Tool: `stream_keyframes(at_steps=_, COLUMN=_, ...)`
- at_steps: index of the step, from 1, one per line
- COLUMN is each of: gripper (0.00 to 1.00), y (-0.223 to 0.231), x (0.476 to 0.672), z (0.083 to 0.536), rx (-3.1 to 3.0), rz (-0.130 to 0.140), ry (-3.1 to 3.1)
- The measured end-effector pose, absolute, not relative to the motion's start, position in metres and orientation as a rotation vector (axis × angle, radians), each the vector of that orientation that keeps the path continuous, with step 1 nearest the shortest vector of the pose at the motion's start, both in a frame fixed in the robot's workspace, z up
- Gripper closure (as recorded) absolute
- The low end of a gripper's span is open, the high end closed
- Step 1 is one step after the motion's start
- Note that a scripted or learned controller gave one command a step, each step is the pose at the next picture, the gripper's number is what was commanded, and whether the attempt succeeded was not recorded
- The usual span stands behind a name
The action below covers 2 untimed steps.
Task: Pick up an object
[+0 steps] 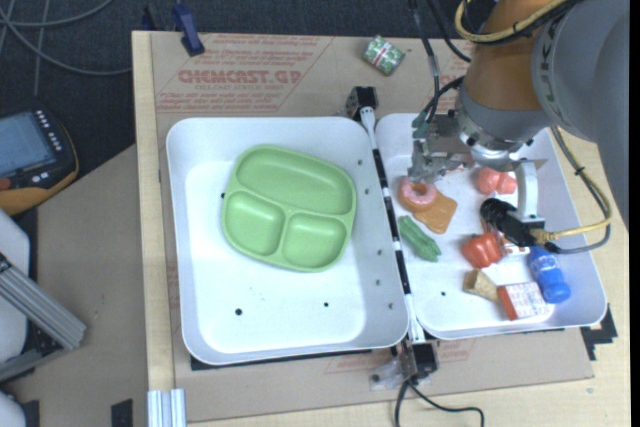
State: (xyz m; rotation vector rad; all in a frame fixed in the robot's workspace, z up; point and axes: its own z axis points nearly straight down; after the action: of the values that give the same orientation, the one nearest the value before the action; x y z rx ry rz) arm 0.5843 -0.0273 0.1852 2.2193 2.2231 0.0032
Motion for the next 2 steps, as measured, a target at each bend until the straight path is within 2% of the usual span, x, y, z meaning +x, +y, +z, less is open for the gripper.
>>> stream_keyframes(at_steps=1, gripper=0.0, y=-0.028, x=0.584, z=0.185, rx=2.22, rz=-0.001, ry=2.222)
stream_keyframes(at_steps=2, gripper=0.0, y=-0.087, x=0.543, z=0.185, rx=2.223, rz=-0.003, ry=2.222)
